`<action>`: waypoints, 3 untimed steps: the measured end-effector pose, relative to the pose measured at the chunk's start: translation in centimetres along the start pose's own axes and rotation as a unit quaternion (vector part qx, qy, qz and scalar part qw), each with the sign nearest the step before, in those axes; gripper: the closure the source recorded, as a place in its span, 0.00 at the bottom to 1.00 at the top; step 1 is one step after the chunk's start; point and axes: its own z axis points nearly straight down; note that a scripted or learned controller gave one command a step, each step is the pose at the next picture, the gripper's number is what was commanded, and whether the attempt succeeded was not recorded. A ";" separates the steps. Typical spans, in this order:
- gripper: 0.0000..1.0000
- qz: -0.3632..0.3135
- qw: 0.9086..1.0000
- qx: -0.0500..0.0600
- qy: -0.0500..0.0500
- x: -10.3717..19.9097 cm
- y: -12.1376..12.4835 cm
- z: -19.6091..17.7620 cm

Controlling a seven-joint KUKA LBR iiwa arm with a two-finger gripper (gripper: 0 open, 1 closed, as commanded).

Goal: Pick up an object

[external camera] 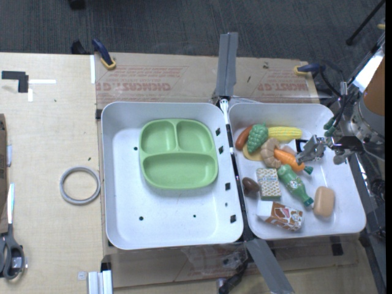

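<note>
The right bin (350, 175) holds several toy foods. A yellow corn cob (285, 131), a green grape bunch (257, 136) and an orange carrot (286, 158) lie at its back. A green bottle (295, 186), a cracker box (268, 184), a tan bun (324, 201) and a brown-and-white carton (286, 216) lie nearer the front. My gripper (313, 149) hangs over the bin's right half, just right of the carrot's tip and above the bottle's neck. Nothing is visibly lifted.
The left bin (116, 188) bears a green divided plate (179, 152). A metal divider (226, 72) runs between the bins. On the wooden bench to the left lie a grey tape ring (80, 184) and scissors (11, 254). Blue clamps (104, 54) hold the cardboard at the back.
</note>
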 end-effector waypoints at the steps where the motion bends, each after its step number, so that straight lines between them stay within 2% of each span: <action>1: 0.00 0.046 0.999 0.000 0.000 -1.9 5.0 15.6; 2: 0.00 -0.053 0.999 -0.004 0.000 -4.6 1.4 19.1; 3: 1.00 -0.051 0.999 -0.004 0.000 -4.7 1.3 18.3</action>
